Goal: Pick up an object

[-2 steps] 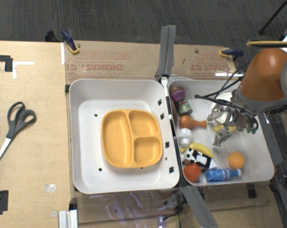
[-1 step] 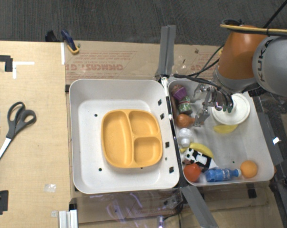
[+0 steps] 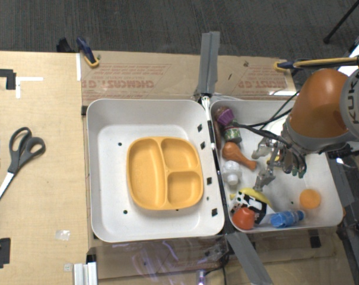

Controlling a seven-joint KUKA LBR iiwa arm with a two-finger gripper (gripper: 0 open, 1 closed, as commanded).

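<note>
My gripper (image 3: 267, 174) hangs over the middle of the right bin (image 3: 327, 218), with the arm's orange band (image 3: 321, 103) above it to the right. Just left of it lie a brown drumstick-shaped toy (image 3: 237, 154) and a white object (image 3: 231, 172). A black, white and yellow toy (image 3: 251, 200) and a red ball (image 3: 244, 218) sit below it. A blue bottle (image 3: 285, 219) and an orange ball (image 3: 310, 199) lie at the bin's front right. I see nothing held.
A purple item (image 3: 225, 116) and a green-brown item (image 3: 232, 135) sit at the right bin's back left. The left bin (image 3: 102, 159) holds a yellow divided plate (image 3: 165, 173). Scissors (image 3: 18, 153) lie on the bench at far left. Cables trail from the wrist.
</note>
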